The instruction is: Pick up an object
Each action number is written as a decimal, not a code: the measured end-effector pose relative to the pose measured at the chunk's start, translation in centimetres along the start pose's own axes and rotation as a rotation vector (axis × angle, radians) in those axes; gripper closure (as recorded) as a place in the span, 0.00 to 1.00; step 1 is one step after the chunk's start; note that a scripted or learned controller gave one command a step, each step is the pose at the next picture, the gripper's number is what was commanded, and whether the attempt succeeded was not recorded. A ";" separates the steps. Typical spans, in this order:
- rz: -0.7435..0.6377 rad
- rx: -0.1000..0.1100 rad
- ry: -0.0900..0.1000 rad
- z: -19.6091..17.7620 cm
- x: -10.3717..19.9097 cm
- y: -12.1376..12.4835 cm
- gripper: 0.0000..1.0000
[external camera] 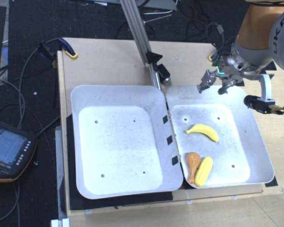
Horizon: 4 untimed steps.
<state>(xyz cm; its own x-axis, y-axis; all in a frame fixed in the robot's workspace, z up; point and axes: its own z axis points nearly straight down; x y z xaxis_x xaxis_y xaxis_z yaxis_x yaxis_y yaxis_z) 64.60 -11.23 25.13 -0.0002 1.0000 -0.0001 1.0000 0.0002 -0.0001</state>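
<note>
Arm: grey with an orange band, reaching in from the right, its wrist above the far edge of the right bin (255, 141).
Gripper (215, 85): hangs over the far rim of the right bin, its two fingers spread apart with nothing between them.
Banana (203, 132): lies on its side near the middle of the right bin, curved, well apart from the gripper.
Yellow piece (203, 170): an oblong yellow object, possibly a corn cob, in the near left corner of the right bin.
Orange piece (193, 164): shaped like a drumstick, touching the left side of the yellow piece, against the bin's left wall.
Left bin (80, 126): sits beside the right bin, their rims meeting.
Counter (113, 60): pale wood, carries both bins.
Handheld controller (7, 150): on the dark floor at left.
</note>
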 end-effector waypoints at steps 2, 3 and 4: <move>0.000 0.005 0.001 6.2 0.2 -0.5 0.00; 0.000 0.005 0.000 11.7 -0.2 0.3 0.00; 0.000 0.003 0.000 15.8 -0.1 0.3 0.00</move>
<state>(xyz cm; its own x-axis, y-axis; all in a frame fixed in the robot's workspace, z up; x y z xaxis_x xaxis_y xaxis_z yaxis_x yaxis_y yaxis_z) 64.85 -11.35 9.34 -0.0003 1.0000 0.0004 1.0000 0.0003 -0.0029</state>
